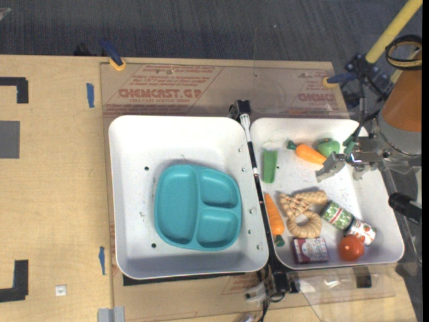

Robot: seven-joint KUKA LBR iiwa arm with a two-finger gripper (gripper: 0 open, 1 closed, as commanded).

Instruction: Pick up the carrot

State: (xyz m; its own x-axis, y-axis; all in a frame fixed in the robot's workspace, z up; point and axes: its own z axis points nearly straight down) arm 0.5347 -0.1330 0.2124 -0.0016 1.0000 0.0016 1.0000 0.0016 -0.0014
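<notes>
A short orange carrot (310, 153) with a green leafy top (328, 146) lies in the upper part of the right bin (389, 210). A longer, thin orange carrot-like piece (273, 217) lies along that bin's left wall. My gripper (344, 165) hangs over the right bin, just right of and slightly below the short carrot's leafy end. Nothing can be seen held in it. The grey arm with its orange band (407, 102) comes in from the right.
The right bin also holds a green cylinder (269, 165), woven bread pieces (305, 212), a green can (336, 215), a red tomato (350, 247), a red-and-white item (362, 232) and a maroon packet (310, 249). A teal divided plate (199, 206) sits in the left bin (127, 180).
</notes>
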